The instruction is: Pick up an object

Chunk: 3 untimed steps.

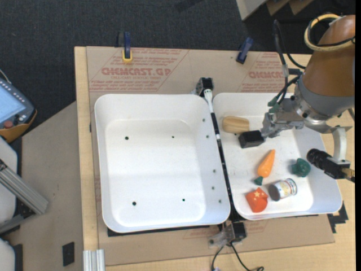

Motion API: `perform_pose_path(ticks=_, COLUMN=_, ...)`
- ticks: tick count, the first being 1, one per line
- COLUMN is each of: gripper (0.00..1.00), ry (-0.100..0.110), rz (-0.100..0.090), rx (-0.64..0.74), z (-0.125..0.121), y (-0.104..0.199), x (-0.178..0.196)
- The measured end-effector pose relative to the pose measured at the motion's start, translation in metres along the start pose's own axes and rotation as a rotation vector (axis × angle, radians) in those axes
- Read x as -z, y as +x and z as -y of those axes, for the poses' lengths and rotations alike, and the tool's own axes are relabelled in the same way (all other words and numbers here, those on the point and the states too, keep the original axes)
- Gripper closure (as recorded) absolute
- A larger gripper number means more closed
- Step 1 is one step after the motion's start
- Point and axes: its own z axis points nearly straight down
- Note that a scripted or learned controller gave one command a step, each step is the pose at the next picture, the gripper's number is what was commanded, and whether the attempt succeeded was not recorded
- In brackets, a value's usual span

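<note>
1. Right now the black block lies in the right bin, beside the tan bread roll.
2. Gripper is low at its edge; whether it grips, I cannot tell.
3. Nothing looks lifted: carrot, red fruit, jar all rest on the floor.

The grey KUKA arm with its orange band reaches in from the right and bends down over the right-hand shallow white bin. Its metal two-finger gripper hangs low above that bin's upper middle, pointing left.
</note>
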Motion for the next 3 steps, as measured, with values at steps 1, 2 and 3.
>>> perform_pose_path(ticks=1, gripper=1.0, ry=-0.003, rz=-0.003, rx=0.003, z=0.004, y=0.066, x=0.13)
perform_pose_path(ticks=2, gripper=1.0, ry=0.021, rz=-0.002, rx=-0.009, z=0.062, y=0.061, x=0.081)
perform_pose_path(ticks=3, gripper=1.0, ry=0.006, rz=-0.002, rx=-0.001, z=0.047, y=0.117, x=0.139)
